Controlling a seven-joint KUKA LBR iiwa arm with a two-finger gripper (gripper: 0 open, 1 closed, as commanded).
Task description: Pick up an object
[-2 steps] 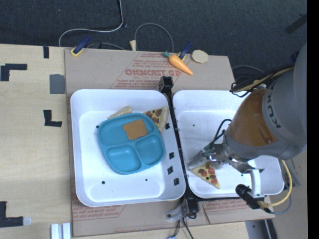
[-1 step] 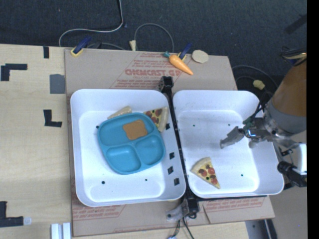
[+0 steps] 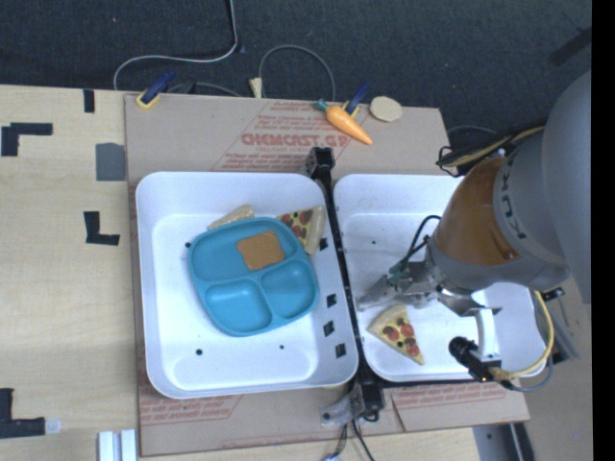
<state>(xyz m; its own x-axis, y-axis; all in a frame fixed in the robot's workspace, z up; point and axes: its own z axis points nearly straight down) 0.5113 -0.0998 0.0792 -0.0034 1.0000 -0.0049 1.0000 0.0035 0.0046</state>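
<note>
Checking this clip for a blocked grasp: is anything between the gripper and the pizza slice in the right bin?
Nothing visible. The gripper sits just above the pizza slice in the right bin, with only bare bin floor around the slice. The blue tray lies in the other bin.

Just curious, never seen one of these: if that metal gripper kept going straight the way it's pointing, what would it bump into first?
Probably the bare floor of the right white bin; the gripper points left, just above the toy pizza slice. Depth is unclear.

Toy carrot (image 3: 347, 124) beside pale disc (image 3: 386, 109) (perhaps a cookie).
</note>
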